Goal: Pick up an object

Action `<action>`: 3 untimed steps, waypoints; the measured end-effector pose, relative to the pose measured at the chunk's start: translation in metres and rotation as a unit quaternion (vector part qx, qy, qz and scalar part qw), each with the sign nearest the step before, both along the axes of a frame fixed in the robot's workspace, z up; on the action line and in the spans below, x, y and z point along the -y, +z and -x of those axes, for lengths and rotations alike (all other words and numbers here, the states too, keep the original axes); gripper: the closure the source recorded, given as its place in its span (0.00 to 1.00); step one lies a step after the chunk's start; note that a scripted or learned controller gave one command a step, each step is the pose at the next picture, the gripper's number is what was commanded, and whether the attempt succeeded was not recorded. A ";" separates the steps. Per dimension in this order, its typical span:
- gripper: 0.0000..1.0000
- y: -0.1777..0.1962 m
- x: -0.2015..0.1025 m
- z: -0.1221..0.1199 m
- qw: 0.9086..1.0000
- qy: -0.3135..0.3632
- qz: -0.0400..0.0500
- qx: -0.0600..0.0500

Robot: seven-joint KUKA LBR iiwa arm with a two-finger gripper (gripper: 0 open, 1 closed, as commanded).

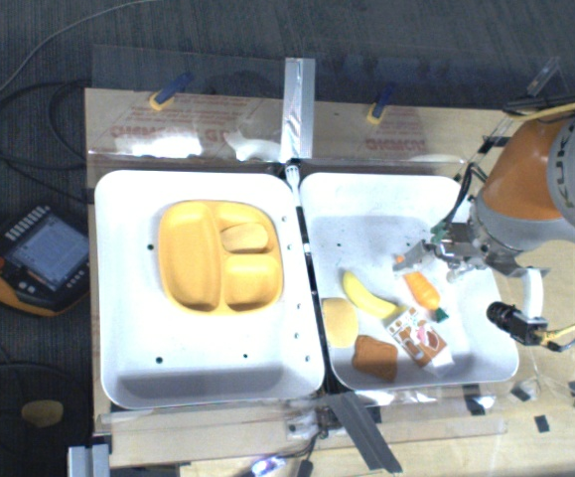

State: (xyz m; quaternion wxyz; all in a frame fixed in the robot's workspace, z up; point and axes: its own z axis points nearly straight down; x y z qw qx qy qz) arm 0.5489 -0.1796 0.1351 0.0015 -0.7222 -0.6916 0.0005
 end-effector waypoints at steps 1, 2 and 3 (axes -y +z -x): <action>0.00 -0.046 0.010 0.010 1.000 0.026 0.002 0.007; 1.00 -0.035 0.010 0.009 1.000 0.026 0.001 0.008; 1.00 0.045 -0.029 0.022 1.000 0.002 0.001 0.000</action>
